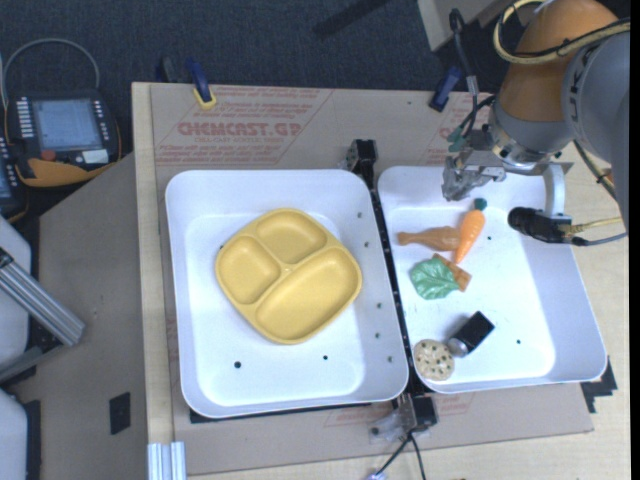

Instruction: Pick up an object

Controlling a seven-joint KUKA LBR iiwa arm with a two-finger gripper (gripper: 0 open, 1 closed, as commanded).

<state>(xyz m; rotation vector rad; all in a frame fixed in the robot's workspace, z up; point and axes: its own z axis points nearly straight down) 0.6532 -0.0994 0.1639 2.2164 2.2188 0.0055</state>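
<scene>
Two white bins sit side by side on the bench. Left bin [190, 268] holds a yellow plate [288, 274] with three compartments. Right bin [570, 318] holds a carrot [468, 232], a drumstick [428, 237] touching it on the left, a green leaf [434, 277] just nearer, then a black block [474, 331] and a cookie [434, 359] at the near edge. The gripper [463, 185] hangs at the far end of the right bin, just above the carrot's tip, nothing seen between its fingers; whether they're spread I cannot tell.
</scene>
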